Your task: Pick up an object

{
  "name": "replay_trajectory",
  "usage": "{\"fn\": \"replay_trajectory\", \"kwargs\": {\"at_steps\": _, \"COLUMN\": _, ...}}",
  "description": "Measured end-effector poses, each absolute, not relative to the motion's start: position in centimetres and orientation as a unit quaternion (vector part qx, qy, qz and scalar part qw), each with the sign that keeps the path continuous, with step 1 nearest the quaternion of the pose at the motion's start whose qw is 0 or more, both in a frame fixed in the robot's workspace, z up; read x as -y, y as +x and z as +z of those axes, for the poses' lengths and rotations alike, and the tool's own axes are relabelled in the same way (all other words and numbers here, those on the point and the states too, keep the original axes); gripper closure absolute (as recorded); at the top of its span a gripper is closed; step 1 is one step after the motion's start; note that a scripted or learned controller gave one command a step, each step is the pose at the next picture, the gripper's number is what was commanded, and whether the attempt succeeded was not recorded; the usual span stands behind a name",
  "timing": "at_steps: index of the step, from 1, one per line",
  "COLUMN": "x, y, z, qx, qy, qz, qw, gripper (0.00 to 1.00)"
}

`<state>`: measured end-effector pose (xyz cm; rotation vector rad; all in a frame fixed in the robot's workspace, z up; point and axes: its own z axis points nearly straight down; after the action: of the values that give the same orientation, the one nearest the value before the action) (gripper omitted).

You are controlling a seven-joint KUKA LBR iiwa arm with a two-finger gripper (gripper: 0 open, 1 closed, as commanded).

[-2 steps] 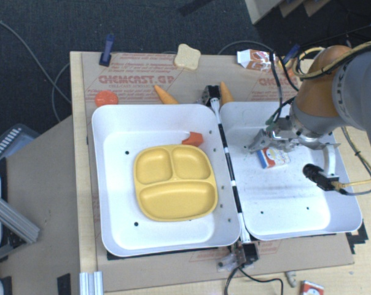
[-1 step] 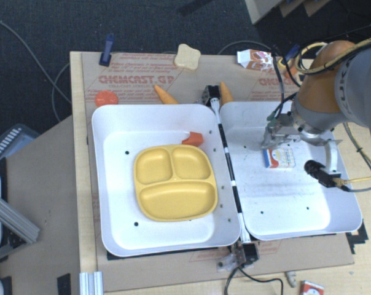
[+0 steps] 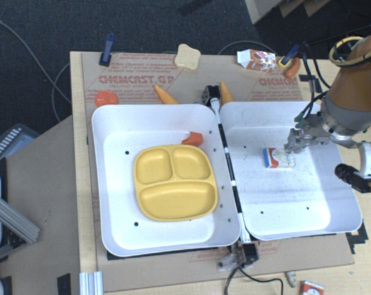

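Arm is reaching in from the right w/ the gripper sitting low in the right bin, right at the far-right edge of the carton; that lil red/white/blue carton is lying flat on the bin floor, roughly mid-bin, a bit toward the far side; can't tell if the gripper is spread or pressed together, it's too small and dark from this angle; nothing I'd call a grip yet imo.

What could be going wrong from here: gripper is looking off-centre, lined up on the carton's edge, not its middle; closing there prob means it's clipping a corner and the carton is skidding away or spinning out; it's also lying flat, so not much height to bite on, and the fingertips could be scraping the bin floor instead.

Left bin is holding the yellow tray and an orange bit just beyond it; both well apart from the action, so no collision worries there.
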<state>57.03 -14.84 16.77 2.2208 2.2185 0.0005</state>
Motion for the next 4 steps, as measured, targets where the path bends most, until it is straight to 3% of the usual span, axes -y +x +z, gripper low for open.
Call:
{"fn": "replay_trajectory", "kwargs": {"at_steps": 1, "x": 14.8, "y": 57.0, "z": 16.7, "qx": -0.707, "qy": 0.707, "qz": 0.0000, "qw": 0.000, "gripper": 0.00}}
{"fn": "replay_trajectory", "kwargs": {"at_steps": 2, "x": 12.2, "y": 60.8, "z": 10.0, "qx": -0.707, "qy": 0.707, "qz": 0.0002, "qw": 0.000, "gripper": 0.00}}
{"fn": "replay_trajectory", "kwargs": {"at_steps": 3, "x": 12.7, "y": 59.5, "z": 9.1, "qx": -0.708, "qy": 0.706, "qz": 0.0049, "qw": 0.008, "gripper": 0.00}}
{"fn": "replay_trajectory", "kwargs": {"at_steps": 4, "x": 12.9, "y": 59.5, "z": 10.2, "qx": -0.707, "qy": 0.707, "qz": 0.0044, "qw": 0.010, "gripper": 1.00}}
